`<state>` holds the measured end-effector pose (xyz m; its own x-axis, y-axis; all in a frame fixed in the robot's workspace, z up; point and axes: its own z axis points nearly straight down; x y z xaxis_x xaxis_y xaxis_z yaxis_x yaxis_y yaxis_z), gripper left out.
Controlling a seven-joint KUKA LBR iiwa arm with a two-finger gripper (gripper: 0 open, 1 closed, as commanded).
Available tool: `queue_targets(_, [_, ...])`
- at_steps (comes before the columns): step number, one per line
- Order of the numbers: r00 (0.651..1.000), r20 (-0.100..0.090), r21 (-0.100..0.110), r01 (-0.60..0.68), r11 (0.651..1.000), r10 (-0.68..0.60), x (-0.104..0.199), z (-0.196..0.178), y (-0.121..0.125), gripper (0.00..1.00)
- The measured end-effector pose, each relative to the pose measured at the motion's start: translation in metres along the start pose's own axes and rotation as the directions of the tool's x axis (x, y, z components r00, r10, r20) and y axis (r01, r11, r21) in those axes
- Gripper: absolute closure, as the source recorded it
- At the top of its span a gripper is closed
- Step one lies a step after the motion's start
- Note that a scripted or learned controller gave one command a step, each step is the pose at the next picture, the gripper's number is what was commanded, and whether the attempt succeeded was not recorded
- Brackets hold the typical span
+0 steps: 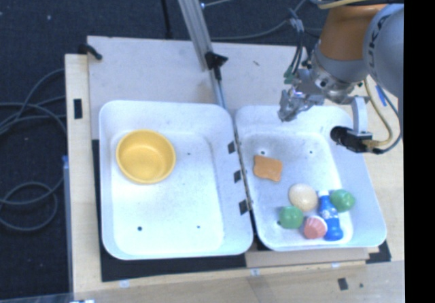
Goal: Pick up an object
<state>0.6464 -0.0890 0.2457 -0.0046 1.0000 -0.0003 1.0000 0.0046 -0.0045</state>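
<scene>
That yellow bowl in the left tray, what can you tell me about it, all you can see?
The round yellow bowl, plastic by its look, sits upright in the left shallow white bin, near that bin's upper left corner. It is a plain, even yellow with a smooth rim and a shallow rounded inside that holds nothing. It rests on the bin's floor, close to the left wall, and no other object touches it. The end effector hangs far off, over the other bin.

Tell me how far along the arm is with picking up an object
Nothing looks picked up yet. The gripper hovers over the far rim of the right bin, with nothing seen between its fingers. The orange piece, cream ball, green, blue and red items sit in that bin; the yellow bowl sits in the left bin. Descent, grasp and lift remain.
</scene>
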Motion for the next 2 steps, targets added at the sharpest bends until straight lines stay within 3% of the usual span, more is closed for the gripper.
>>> queue_targets(1, [1.000,0.000,0.000,0.001,1.000,-0.001,0.052,0.006,-0.012,1.00])
queue_targets(2, [1.000,0.000,-0.001,0.001,1.000,-0.001,0.093,0.002,-0.040,1.00])
